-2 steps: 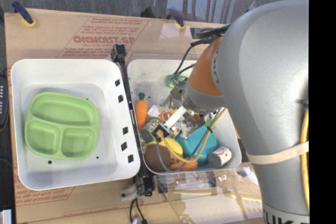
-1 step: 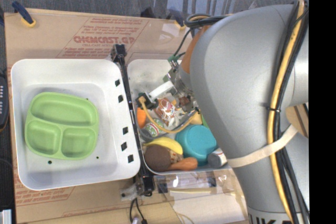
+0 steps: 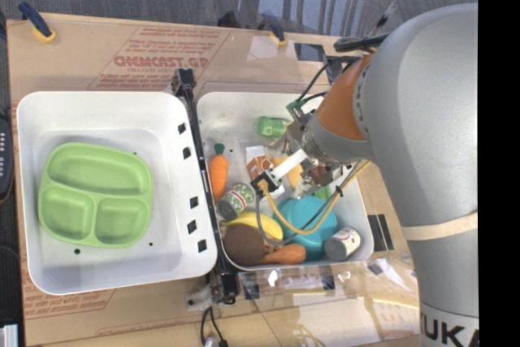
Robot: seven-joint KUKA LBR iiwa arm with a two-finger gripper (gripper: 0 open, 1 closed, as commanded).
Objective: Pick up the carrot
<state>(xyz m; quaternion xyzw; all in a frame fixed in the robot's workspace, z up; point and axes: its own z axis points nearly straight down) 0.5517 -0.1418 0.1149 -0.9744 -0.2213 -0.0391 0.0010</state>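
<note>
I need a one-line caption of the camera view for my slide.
KUKA arm's tool hangs over the cluttered right bin, near the carrot; green divided plate lies in the left bin.

Arm in from the right, gripper (image 3: 280, 175) low over the crowded right bin (image 3: 236, 106); carrot (image 3: 218, 175) lies just left of it. Green tray (image 3: 96, 195) in left bin (image 3: 49, 114).
</note>
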